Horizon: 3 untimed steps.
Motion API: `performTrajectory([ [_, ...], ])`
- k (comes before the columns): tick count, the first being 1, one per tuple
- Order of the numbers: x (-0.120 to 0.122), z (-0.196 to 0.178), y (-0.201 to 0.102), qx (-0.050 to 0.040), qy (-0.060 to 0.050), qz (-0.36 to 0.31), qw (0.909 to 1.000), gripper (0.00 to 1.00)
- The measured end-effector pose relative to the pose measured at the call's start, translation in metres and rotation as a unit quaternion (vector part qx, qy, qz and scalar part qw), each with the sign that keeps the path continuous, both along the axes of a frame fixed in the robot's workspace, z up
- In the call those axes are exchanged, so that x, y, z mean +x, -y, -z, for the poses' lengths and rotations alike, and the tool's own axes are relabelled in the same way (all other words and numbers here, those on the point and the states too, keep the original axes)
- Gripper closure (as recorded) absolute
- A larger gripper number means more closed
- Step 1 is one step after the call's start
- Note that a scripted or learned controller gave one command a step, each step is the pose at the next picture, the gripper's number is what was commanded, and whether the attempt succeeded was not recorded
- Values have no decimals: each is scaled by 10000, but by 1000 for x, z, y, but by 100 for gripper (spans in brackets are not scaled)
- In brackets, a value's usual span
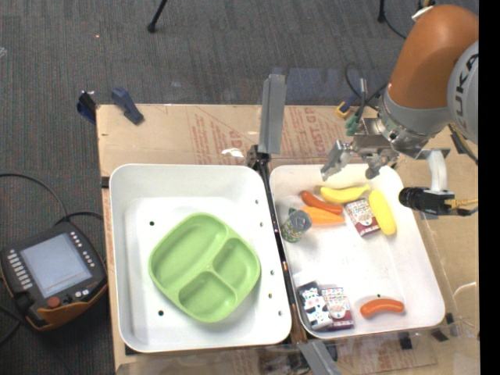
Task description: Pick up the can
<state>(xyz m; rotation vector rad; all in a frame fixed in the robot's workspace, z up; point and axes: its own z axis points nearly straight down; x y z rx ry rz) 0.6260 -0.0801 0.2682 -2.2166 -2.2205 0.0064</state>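
A: Where's the can?

B: Small round metal can (297, 225) w/ a greenish top, lying in the right-hand shallow white bin (414, 283), hard against its left wall, approx. mid-way down. Just beside it to the right: the orange carrot-shaped toy (322, 209) and a second orange piece under it.

A: And the gripper?

B: Two-finger gripper (358, 166) hangs over the bin's far edge, fingers spread apart, nothing between them. It's above the pale yellow banana-shaped toy (344, 193), not the can (the can sits well off to the left and nearer the camera).

A: So which step?

B: I'd call it the approach – no grasp made yet, can untouched.

A: Next move needs?

B: Shift left and toward the camera till it's centred over the can, then descend w/ fingers wide. Tricky bit, imo: the can is crowded by the bin wall on one side and the carrot toy on the other, so finger placement is tight. Prob. best to straddle it along the wall, not across.

A: Other clutter?

B: Yellow corn-cob-shaped toy (382, 212), small red-and-white carton (362, 216), and a light green divided plastic plate (205, 266) in the left white bin (125, 209). None in the way.
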Motion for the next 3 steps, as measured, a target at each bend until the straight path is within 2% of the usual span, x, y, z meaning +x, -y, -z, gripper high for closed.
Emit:
performTrajectory([
  [1, -42, 129, 31, 9, -10, 28, 10000, 0],
  [2, -130, 184, 35, 10, -17, 871, 9962, 0],
  [3, -135, 183, 106, 9, 1, 919, 9958, 0],
])
